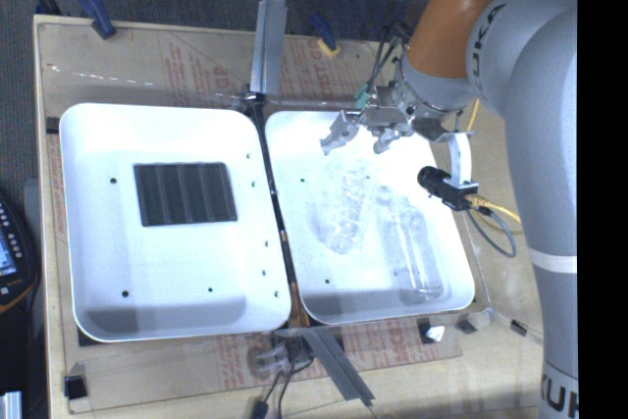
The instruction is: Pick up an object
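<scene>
Hovering over the far edge of the right bin (294,211), the gripper (359,138) on my arm (530,64) shows its two pale fingers (335,138) spread apart, with nothing between them that I can make out. From my remote seat I see the arm reaching in from the right, its orange band (456,15) sitting just above the wrist. Two clear plastic objects lie on the floor of the right bin, hard to read against the white: one transparent bottle (343,206) rests near the bin's middle, below the gripper and apart from it, and a second transparent bottle (417,255) lies lengthwise toward the bin's near right corner. Their exact outlines I cannot tell. The left bin (83,211) holds a dark ribbed rectangle (185,193) near its centre. Both bins sit side by side on the wooden bench (147,54), with blue clamps (96,12) fixed at its far edge and a grey metal bar (268,44) standing at the far edge between the two bins. A black cable fitting (444,184) hangs beside the right bin's right edge.
</scene>
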You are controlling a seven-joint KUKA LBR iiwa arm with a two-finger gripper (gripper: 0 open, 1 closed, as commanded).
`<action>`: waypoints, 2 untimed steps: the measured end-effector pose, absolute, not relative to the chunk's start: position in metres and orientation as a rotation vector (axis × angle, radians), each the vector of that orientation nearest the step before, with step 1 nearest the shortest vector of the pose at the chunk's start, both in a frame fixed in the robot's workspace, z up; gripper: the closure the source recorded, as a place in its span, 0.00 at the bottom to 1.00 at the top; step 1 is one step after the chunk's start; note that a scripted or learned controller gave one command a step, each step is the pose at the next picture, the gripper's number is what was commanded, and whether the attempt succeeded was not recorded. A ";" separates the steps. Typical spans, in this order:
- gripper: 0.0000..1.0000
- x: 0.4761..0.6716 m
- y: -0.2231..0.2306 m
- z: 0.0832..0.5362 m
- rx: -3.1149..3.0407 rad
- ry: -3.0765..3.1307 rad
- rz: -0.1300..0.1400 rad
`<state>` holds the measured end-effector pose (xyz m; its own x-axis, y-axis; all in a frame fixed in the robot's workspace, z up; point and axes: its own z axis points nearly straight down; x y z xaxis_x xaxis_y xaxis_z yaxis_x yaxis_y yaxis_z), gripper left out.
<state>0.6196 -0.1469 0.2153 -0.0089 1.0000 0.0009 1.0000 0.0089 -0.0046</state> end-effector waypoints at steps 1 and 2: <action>1.00 0.620 -0.145 0.225 -2.201 -2.234 0.005; 1.00 0.608 -0.150 0.216 -2.334 -2.093 0.007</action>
<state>0.6082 -0.1496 0.2161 0.1082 0.9941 0.0009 0.9941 -0.1082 -0.0081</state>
